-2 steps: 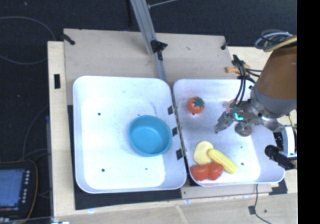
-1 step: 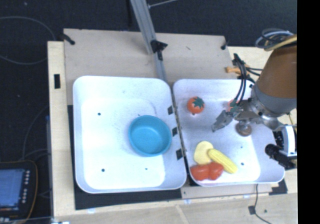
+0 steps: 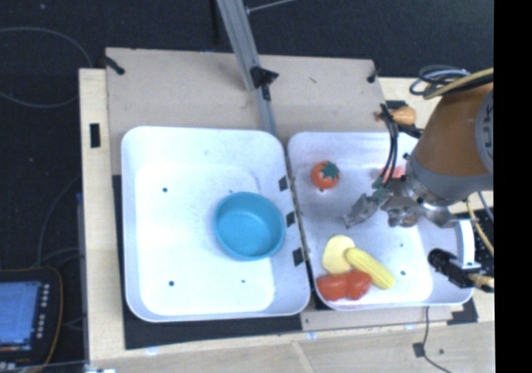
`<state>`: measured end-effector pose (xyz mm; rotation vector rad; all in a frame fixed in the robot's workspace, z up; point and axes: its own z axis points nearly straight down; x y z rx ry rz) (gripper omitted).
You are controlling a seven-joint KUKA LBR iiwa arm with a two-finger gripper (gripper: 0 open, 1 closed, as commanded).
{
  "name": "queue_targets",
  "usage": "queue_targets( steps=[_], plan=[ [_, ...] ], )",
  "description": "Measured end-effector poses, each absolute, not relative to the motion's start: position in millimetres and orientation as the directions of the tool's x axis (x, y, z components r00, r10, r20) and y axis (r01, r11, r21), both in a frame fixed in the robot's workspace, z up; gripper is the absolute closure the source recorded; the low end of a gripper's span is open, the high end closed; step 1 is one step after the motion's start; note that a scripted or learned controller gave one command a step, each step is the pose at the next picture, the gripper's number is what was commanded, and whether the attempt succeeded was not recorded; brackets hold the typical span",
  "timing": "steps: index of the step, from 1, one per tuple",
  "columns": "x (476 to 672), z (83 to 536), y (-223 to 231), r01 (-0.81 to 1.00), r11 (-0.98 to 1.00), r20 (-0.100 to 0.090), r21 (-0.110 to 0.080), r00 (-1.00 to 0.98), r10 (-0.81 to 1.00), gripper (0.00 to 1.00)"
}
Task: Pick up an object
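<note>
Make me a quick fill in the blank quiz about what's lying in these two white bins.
1. The blue bowl sits in the ____ bin as the camera sees it.
2. The tomato has a ____ stem top.
3. The yellow corn cob lies in the same bin as the ____.
4. The corn cob touches a ____ toy at the bin's near edge.

Missing words: left; green; gripper; red

The pincer (image 3: pixel 363 212) hangs low over the right bin (image 3: pixel 416 280), gripping nothing. Up and to its left lies a tomato (image 3: pixel 325 174); below it, near the bin's front edge, a corn cob (image 3: pixel 370 268) rests against a yellow piece (image 3: pixel 335 252) and a red pepper (image 3: pixel 343 286). Far to its left, a blue bowl (image 3: pixel 248 225) sits in the left bin (image 3: pixel 166 280) on the counter (image 3: pixel 191 72).
</note>
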<state>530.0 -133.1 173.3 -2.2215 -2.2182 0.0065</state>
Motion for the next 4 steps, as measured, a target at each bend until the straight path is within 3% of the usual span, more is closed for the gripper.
queue_targets(
  steps=[1, 2, 3, 4],
  plan=[
    [529.9, 108.9, -131.5, 1.000, -0.001, -0.001, -0.006, 0.001, 1.000, 0.00],
    [530.3, 101.0, -132.6, 1.000, -0.005, 0.000, -0.003, 0.005, 1.000, 0.00],
    [532.9, 114.3, -132.5, 1.000, -0.014, 0.003, 0.006, 0.014, 1.000, 1.00],
    [541.5, 179.3, -132.4, 1.000, 0.006, 0.000, 0.009, -0.006, 1.000, 1.00]
  ],
)
